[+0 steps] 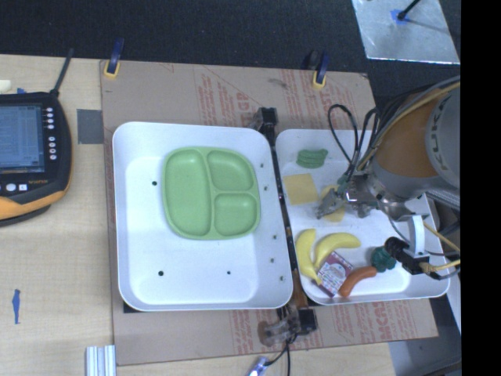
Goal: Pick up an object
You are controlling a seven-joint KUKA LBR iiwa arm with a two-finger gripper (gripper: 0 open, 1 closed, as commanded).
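Hovering low over the right bin point(438, 290), the gripper point(338, 202) hangs just right of a pale yellow block point(300, 188), over a yellowish scrap; whether its jaws are apart or together I cannot tell. The block lies in the bin's far-left part, a green piece point(311, 158) beyond it. Nearer lie two bananas point(322, 251), a small packet point(332, 276) and a carrot point(358, 277). The left bin point(133, 272) holds a green divided plate point(211, 192). I'd judge the block light, perhaps spongy; pinching its flat sides should serve.

Two white bins point(141, 284), one green plate point(210, 192), two bananas point(306, 253)
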